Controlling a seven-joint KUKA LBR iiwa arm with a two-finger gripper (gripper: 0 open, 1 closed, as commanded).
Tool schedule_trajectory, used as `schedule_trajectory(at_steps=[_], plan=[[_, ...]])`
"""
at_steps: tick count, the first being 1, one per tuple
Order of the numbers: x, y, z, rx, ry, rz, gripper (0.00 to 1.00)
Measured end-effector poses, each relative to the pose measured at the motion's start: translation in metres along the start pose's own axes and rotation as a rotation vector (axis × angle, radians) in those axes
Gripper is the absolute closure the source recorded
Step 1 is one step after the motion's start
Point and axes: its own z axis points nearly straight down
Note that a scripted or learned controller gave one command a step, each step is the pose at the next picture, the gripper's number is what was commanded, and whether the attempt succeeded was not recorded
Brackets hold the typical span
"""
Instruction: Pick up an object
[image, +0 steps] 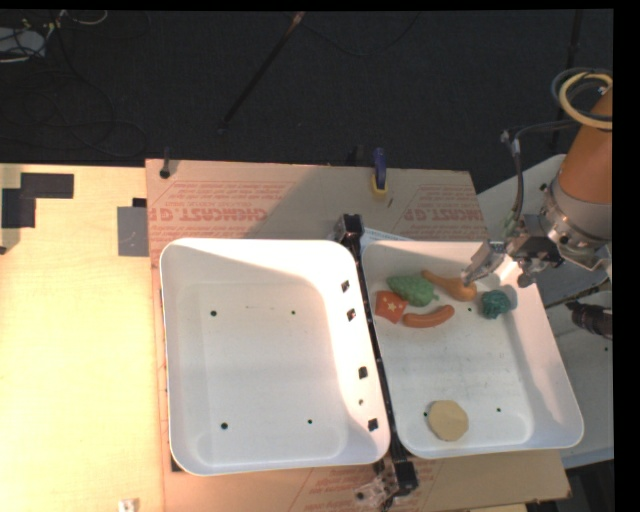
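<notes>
While scanning from left: left bin (190, 300), right bin (540, 400) with red piece (389, 306), green lump (413, 290), red sausage (428, 318), tan disc (448, 420), orange carrot-like piece (450, 286), teal ball (495, 303). Claw (492, 266) just above carrot's end, grip impossible to tell.

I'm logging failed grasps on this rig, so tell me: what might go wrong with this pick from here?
1. The pincer sits over a tight cluster: the orange carrot-like piece, green piece and red sausage lie close together, so it may nudge neighbours.
2. The teal item lies near the right bin's far wall, leaving little room.
</notes>
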Motion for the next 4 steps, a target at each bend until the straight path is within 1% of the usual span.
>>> schedule_trajectory(at_steps=[1,2,3,4], plan=[[0.016,-0.005,-0.129,-0.013,-0.003,-0.003,0.00],[0.023,0.016,-0.279,-0.018,-0.004,-0.003,0.00],[0.024,0.016,-0.278,0.003,-0.002,-0.006,1.00],[0.075,0.048,-0.080,0.015,0.003,-0.004,1.00]])
